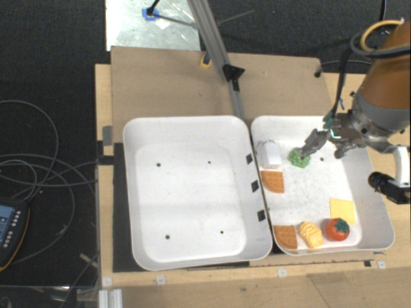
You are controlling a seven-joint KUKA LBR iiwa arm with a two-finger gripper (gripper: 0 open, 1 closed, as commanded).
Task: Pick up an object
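Observation:
My gripper [325, 148] hangs over the back of the right bin [376, 201], reaching in from the right. Its two fingers stand apart, so it is open with nothing between them. The left fingertip [309, 147] is right beside a small green broccoli piece [299, 158], which lies on the bin floor just left of and below it. I cannot tell whether they touch. A white block [270, 153] lies further left, by the bin's left wall.
Also in the right bin are an orange waffle piece [273, 181], a yellow cheese slice [342, 209], a red tomato [338, 229], a yellow corn piece [311, 234] and an orange wedge [286, 237]. The left bin [186, 191] adjoins it. A metal pole [215, 37] slants across the back.

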